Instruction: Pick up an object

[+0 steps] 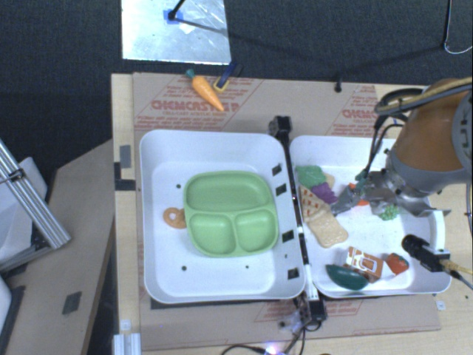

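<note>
White right bin, gripper over tan, perhaps waffle-like toy

One fixed camera, high above the bench — looking down at a slant on both bins.

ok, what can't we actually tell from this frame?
- Gripper in the camera view: blurred, so finger state and any contact with the purple piece are unreadable.
- Green item: partly covered by the wrist.
- Arm: cut off by the right edge.
- Small box: print too small to read.
</note>
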Motion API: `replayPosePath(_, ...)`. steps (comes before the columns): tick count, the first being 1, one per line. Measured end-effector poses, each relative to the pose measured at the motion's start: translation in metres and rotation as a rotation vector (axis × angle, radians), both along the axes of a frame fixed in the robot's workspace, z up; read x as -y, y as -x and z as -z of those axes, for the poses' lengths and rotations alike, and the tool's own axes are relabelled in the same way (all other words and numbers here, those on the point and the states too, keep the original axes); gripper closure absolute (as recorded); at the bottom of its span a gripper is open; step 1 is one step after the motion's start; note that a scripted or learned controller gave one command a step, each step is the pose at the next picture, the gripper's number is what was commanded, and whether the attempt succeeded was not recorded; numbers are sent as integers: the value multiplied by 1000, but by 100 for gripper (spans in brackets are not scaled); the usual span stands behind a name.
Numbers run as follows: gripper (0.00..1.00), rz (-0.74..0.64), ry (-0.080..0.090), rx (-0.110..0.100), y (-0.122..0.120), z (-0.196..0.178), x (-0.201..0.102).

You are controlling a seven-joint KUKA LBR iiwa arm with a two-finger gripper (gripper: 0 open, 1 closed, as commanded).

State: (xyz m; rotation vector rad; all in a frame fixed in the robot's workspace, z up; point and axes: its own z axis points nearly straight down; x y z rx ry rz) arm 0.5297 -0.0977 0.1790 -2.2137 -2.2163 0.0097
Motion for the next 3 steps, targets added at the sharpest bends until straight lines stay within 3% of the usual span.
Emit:
replayPosePath(1,0,-2,1,11,-3,-5,0)
replayPosePath(3,0,1,0,12,4,95,-4)
